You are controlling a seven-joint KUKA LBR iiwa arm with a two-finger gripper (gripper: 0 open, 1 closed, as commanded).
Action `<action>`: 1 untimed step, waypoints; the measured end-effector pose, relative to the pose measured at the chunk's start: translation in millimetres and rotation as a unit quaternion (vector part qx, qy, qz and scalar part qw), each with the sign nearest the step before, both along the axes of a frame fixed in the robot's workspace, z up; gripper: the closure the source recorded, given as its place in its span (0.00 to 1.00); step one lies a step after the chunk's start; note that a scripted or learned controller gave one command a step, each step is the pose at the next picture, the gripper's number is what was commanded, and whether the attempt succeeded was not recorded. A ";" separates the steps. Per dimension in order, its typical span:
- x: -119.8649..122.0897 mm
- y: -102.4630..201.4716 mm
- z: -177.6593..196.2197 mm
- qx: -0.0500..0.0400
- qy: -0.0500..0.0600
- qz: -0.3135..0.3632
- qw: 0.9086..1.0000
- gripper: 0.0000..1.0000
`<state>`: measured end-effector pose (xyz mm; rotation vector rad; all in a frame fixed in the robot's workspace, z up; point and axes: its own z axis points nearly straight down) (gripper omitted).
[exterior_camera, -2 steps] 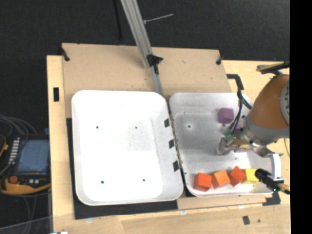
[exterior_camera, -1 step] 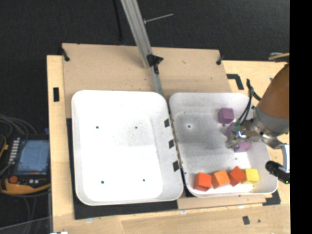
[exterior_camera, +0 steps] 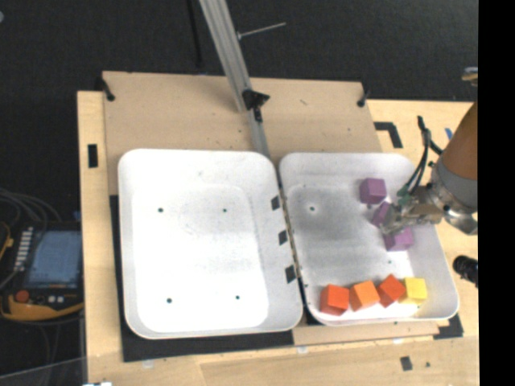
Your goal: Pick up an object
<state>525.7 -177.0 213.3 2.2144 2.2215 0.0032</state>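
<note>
Two shallow white bins are seen side by side on the bench, and all the loose objects are gathered in the right bin [exterior_camera: 322, 191]. A row of small blocks is lined up along its near wall: a red-orange block [exterior_camera: 335, 298], an orange block [exterior_camera: 364, 293], a darker red block [exterior_camera: 392, 289] and a yellow block [exterior_camera: 416, 288], each touching or just beside the next, probably pushed there by the slope of the bin floor toward the rim. Farther back, toward the right wall, three purple blocks are clustered: one purple block [exterior_camera: 372, 189] lies farthest, a second purple piece [exterior_camera: 381, 213] is just beside it, and a third purple block [exterior_camera: 399, 238] is nearer. The left bin [exterior_camera: 137, 215] is marked with a few dark dots on its floor. The gripper [exterior_camera: 410, 212] has been brought in from the right and is lowered among the purple cluster, so that one of these is judged to be the intended object. Its tip is seen against or very near the middle purple piece, just above the nearer block. Whether its fingers are apart or together cannot be told, since they are blurred and partly masked by the wrist, and no block can be confirmed between them.
</note>
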 end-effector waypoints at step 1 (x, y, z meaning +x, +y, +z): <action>1.9 -1.3 54.3 0.000 -0.002 0.001 1.000 1.00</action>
